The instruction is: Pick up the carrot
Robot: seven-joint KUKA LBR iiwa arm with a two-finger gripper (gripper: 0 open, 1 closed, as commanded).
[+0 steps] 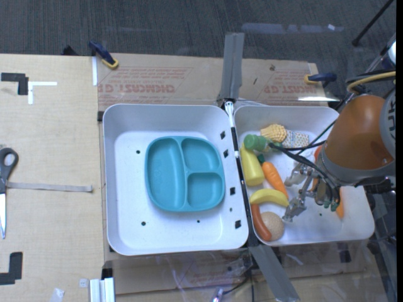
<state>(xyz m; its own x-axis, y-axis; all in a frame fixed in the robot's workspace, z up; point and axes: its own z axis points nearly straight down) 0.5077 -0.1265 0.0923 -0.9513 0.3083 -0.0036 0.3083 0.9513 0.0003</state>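
The carrot [272, 176] is a small orange toy lying at a slant in the right bin [352, 231], between a yellow squash-like toy [251, 167] and my gripper. My gripper [293, 197] hangs low over the bin floor just right of the carrot and the banana [269, 197]. Its two metal fingers [293, 180] stand apart, open, with nothing between them. The carrot lies free, a little to the left of the upper finger.
The right bin also holds a corn cob [274, 133], a green piece [255, 143], an egg [272, 223] beside a red sausage [259, 221], and an orange piece [340, 204] half hidden by the wrist. In the left bin [119, 187] lies a teal divided plate [186, 173].
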